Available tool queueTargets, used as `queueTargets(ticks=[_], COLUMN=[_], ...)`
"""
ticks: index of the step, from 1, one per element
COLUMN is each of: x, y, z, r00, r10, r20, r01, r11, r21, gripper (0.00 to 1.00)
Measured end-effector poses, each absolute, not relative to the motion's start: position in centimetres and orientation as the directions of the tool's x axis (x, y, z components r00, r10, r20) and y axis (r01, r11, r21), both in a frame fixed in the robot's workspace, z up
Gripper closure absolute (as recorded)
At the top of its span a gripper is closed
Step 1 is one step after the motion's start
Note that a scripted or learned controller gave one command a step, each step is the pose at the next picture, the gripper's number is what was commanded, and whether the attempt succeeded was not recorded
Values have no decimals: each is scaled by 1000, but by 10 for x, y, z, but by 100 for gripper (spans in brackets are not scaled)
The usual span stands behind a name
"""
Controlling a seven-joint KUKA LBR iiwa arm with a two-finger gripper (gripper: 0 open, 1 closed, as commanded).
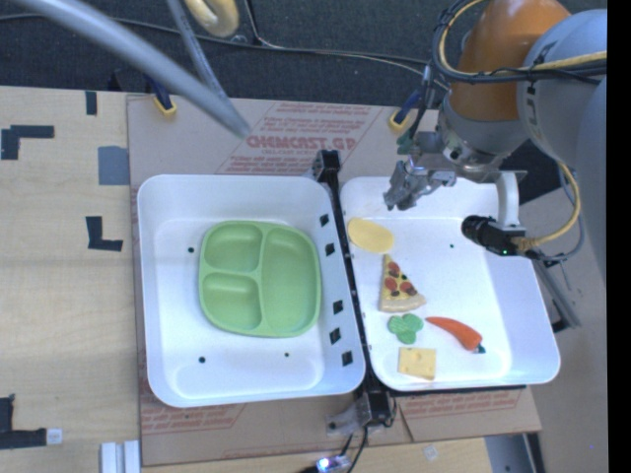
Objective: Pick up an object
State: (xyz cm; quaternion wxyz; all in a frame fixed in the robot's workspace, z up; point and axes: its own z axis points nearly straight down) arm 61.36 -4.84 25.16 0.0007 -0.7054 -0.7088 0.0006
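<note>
Two white bins sit side by side mid-frame; the left bin (158,264) holds a green tray (260,277). In the right bin (513,304) lie a pizza slice (398,287), yellow disc (371,235), chili pepper (456,331), cheese wedge (417,363) and green piece (404,326). My claw (401,197) hangs above that bin's upper-left corner, near the disc; I cannot tell its state.

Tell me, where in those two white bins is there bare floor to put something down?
Right bin: bare along its right side, right of the carrot, and behind the pizza slice. Crowded down its left side: yellow disc, pizza slice, green piece, cheese. Left bin: bare strips around the green tray.
</note>
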Motion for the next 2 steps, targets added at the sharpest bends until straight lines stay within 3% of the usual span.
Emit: queueTargets(ticks=[2], x=[617], y=[62], z=[254], r00=[-6], r10=[1000], r20=[1], r01=[1000], r11=[6], r21=[-1], gripper=[100])
